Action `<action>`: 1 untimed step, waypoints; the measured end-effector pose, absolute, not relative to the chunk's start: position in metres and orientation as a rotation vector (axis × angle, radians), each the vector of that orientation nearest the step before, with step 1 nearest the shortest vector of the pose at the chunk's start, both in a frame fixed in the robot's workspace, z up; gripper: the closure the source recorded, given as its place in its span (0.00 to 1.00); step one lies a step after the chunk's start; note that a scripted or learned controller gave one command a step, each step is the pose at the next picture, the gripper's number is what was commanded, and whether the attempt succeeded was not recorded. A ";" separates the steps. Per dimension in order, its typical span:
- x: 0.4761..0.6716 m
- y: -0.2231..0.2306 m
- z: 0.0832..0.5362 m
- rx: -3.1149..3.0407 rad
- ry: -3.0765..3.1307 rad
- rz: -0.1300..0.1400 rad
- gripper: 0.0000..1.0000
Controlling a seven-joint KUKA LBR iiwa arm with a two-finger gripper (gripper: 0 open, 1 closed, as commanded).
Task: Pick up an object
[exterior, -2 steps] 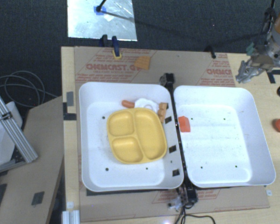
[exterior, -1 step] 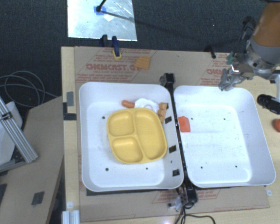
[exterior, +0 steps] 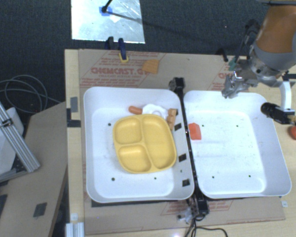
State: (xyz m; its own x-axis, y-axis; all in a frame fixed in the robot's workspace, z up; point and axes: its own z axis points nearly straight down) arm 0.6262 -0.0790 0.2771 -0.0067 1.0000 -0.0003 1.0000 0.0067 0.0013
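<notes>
Gripper (exterior: 230,90): seen above right bin's (exterior: 237,189) far rim; finger state cannot be told.
Orange block (exterior: 194,131): laid in right bin.

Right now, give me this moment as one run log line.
gripper: above right bin far edge, holding nothing | orange block: right bin, near divider | yellow tray: left bin

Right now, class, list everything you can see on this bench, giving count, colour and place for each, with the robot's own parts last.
shallow plastic bins: two, white, side by side on the bench.
divided plastic tray: one, yellow, in the left bin.
small sausage-shaped piece: one, orange, beyond the tray.
small white object: one, beside that piece.
small tan block: one, near the left bin's right wall.
small block: one, orange-red, at the right bin's left side.
arm: one, grey and orange, upper right.
pincer: one, metallic, above the right bin's far rim.
</notes>
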 end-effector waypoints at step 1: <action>0.637 -0.072 0.276 2.213 2.226 0.004 1.00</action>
